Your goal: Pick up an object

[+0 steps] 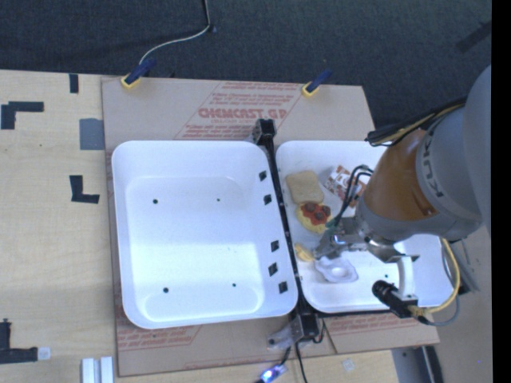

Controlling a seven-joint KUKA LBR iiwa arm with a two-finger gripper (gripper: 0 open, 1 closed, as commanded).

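My gripper (330, 254) reaches down into the right bin (351, 298), near its left wall. Its tips hang just over a clear, pale object (337, 273) on the bin floor. A small yellow piece (303, 253) lies just left of the tips. Behind the gripper lie a yellow and red toy (314, 214), a tan bread-like slice (304, 187) and a small red-and-white packet (338, 179). The arm covers the bin's right half.
The left bin (192, 230) stands beside the right one, parted by a black clip-lined divider (275, 214). Both rest on a cardboard sheet (231, 114) held by blue and yellow clamps. A cable (204, 14) runs across the dark floor behind.
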